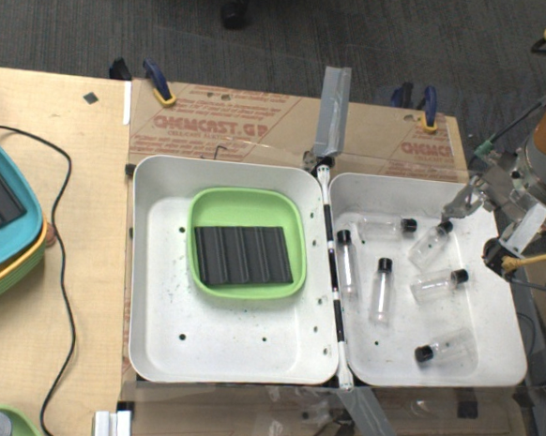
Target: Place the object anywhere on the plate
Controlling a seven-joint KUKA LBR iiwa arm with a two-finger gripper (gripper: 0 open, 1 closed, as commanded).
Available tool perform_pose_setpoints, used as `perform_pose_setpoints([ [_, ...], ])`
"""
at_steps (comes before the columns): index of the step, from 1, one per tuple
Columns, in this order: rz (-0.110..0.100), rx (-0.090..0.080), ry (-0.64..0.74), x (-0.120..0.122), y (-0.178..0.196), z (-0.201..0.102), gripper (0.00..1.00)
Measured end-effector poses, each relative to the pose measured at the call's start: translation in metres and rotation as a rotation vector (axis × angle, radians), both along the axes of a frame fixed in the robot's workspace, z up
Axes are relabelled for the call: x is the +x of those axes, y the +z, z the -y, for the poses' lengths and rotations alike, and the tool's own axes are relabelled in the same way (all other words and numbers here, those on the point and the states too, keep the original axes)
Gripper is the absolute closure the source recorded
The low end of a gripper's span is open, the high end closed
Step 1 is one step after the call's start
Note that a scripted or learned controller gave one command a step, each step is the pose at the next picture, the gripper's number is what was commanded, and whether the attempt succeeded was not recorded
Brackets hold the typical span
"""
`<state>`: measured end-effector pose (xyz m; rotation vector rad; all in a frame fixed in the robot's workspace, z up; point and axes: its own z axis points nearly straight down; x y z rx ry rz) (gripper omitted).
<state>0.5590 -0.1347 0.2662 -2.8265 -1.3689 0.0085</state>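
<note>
Several clear black-capped vials [381, 287] lie loose in the right bin [501, 371], light, slick and breakable, so I would pinch one mid-barrel; my gripper [454, 215] hovers far-right, jaw state unreadable, green plate [297, 214] left.

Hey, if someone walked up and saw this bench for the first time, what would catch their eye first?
Probably the bright green plate in the left bin, with a dark ribbed mat lying on it. Next, the clear vials with black caps scattered across the right bin, and the gripper hovering over that bin's far right corner.
</note>
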Motion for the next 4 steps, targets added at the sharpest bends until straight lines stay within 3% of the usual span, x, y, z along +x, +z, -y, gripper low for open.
perform_pose_setpoints([
  [2,0.0,-0.003,-0.54,-0.007,0.034,0.039,0.0],
  [3,0.001,-0.002,-0.696,-0.013,0.028,0.054,0.0],
  [4,-0.001,-0.002,-0.7,-0.022,-0.009,0.054,0.0],
])
